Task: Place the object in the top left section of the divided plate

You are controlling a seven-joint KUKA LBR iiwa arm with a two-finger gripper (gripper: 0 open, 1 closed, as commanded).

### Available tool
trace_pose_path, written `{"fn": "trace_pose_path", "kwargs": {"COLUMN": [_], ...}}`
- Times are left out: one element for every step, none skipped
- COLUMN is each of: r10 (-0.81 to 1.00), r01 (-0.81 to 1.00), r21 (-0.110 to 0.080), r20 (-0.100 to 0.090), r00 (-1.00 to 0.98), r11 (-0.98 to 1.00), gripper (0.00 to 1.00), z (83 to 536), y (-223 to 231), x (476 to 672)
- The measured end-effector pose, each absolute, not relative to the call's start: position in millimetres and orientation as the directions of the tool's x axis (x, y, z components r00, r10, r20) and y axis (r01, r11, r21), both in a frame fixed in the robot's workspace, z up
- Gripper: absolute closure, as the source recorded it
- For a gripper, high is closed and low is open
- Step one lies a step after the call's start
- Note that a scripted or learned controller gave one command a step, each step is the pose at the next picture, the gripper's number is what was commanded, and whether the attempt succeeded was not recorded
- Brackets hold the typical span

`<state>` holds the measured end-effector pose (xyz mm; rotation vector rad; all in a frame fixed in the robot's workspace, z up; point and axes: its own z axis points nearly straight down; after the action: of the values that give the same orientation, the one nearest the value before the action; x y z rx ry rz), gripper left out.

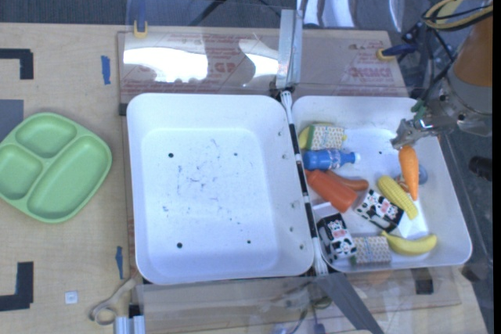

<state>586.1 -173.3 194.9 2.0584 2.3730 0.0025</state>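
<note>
The green divided plate (51, 167) lies on the wooden bench at the far left, with two small sections at its top and one long section at the lower right. My gripper (404, 140) is over the right bin (454, 227), near its upper right corner. It is shut on the top end of an orange carrot (408, 170), which hangs upright below the fingers and overlaps the end of a yellow corn cob (396, 197).
The right bin also holds a blue bottle (329, 160), a red-orange pepper-like piece (337, 188), a dotted yellow packet (325, 137), two cow-patterned cartons (378, 209), and a banana (411, 244). The left bin (149, 109) lies between the gripper and the plate.
</note>
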Motion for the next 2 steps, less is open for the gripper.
{"fn": "trace_pose_path", "kwargs": {"r10": [0.99, 0.99], "r01": [0.99, 0.99], "r21": [0.001, 0.001], "r20": [0.001, 0.001], "r00": [-0.142, -0.142], "r11": [0.142, 0.142], "gripper": [0.0, 0.0], "z": [194.9, 194.9], "y": [-173.3, -173.3], "x": [586.1, 586.1]}}
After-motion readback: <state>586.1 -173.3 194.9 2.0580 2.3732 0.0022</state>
